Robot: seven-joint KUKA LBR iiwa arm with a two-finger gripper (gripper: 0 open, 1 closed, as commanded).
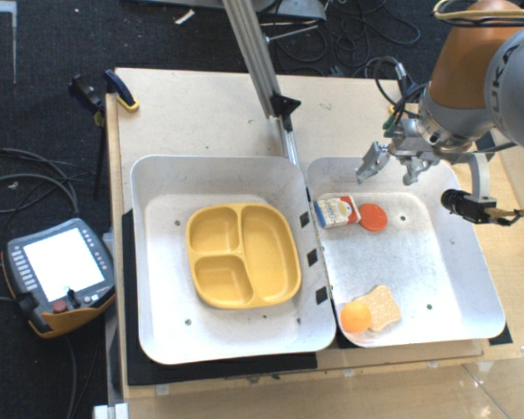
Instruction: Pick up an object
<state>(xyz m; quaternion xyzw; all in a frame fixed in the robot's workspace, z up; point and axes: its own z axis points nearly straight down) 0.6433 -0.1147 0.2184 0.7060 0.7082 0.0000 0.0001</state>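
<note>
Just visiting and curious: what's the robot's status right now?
Claw open, holding nothing, above right bin's far edge. Small carton and red disc lie just below it. Nothing in the way.

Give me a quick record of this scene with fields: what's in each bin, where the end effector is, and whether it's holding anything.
left bin: yellow tray with three compartments
right bin: carton, red disc, orange ball, tan slice
carton and disc: touching, near the bin's far edge
ball and slice: touching, at the near left corner
end effector: above the right bin's far edge, fingers spread
held: nothing between the fingers
nearest items: carton and red disc
</note>
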